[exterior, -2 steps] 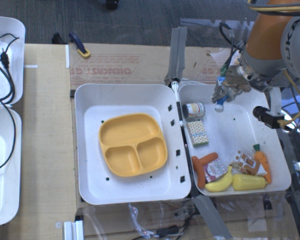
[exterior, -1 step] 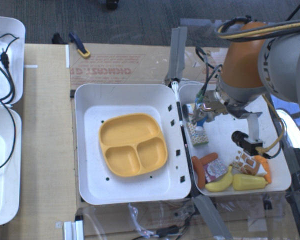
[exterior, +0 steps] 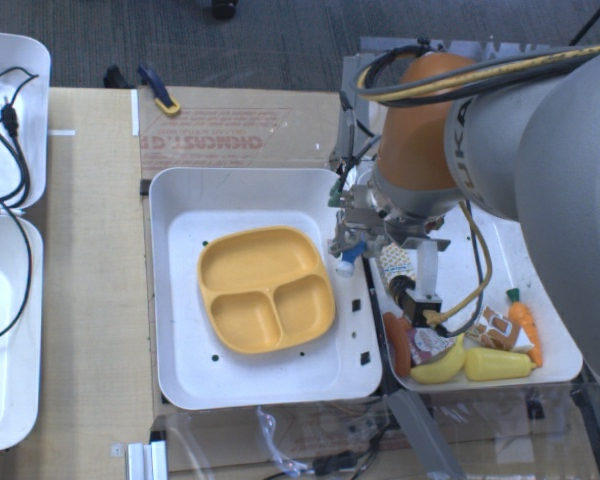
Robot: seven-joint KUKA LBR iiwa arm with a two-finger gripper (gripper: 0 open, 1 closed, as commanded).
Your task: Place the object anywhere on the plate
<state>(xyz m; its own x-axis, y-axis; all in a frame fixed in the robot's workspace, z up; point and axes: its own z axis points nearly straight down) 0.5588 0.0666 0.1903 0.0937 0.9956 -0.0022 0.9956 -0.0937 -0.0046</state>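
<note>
Plate [exterior: 267, 290] lies just left of the gripper [exterior: 346, 251].

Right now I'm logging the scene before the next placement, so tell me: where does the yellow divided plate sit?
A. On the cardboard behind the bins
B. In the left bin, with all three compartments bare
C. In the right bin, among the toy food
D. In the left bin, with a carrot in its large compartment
B: the yellow plate lies flat in the left bin, nothing in its compartments; the carrot lies in the right bin.
</note>
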